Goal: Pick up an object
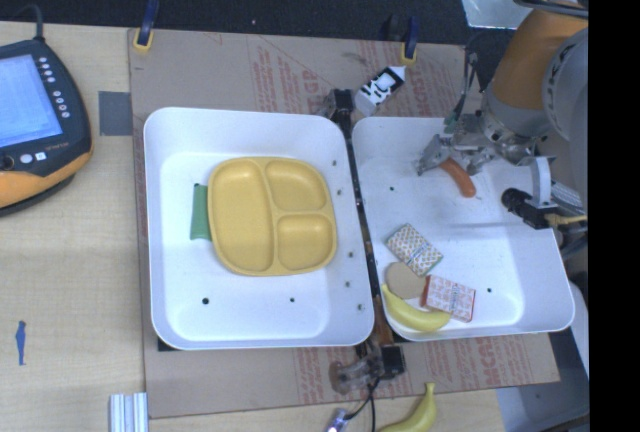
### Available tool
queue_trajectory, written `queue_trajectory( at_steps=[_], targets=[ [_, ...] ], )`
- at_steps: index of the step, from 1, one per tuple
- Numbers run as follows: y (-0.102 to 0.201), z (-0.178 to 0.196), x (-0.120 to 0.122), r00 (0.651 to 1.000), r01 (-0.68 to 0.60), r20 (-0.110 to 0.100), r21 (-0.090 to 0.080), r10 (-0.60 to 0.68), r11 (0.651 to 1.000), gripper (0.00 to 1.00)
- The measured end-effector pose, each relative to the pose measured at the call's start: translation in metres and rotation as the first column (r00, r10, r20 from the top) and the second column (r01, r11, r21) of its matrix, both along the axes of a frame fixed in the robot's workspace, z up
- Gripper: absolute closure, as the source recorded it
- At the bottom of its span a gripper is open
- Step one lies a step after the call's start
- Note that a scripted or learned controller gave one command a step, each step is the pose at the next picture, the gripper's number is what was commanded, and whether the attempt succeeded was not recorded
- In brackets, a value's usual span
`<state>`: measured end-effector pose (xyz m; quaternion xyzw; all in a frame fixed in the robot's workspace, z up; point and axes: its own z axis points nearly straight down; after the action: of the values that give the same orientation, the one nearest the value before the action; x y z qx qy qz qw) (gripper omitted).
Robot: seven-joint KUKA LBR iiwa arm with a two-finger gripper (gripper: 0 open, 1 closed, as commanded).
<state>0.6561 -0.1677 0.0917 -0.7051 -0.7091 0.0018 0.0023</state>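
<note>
Grabbing stage right now, I'd say. My gripper is down in the right bin, up in its far corner, with the fingers spread either side of a little orange sausage. From this angle they look splayed open around its upper end, not clamped on it, so I'm not calling it held. The sausage lies flat on the bin floor, tilted diagonally.

Next move, as I judge it: squeeze shut on the sausage, then lift straight up. It's thin and round, so it could easily roll or squirt out sideways if the pinch lands off-centre.

Other stuff in my bin sits well apart, near the front: a checkered packet, a tan round thing, a banana and a red-and-white card. Plenty of bare white floor around the sausage, so room isn't a problem. The left bin has a yellow divided plate over something green. Both bins sit on cardboard on the bench, with a teach pendant off to the left.
</note>
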Motion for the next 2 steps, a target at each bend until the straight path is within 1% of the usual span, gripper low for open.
queue_trajectory(
  at_steps=[1,2],
  targets=[
    [-0.031,0.001,0.000,1.000,0.004,0.004,-0.001,-0.004,1.000,0.00],
    [-0.031,0.011,0.001,1.000,0.002,0.004,-0.001,-0.002,1.000,1.00]
  ],
)
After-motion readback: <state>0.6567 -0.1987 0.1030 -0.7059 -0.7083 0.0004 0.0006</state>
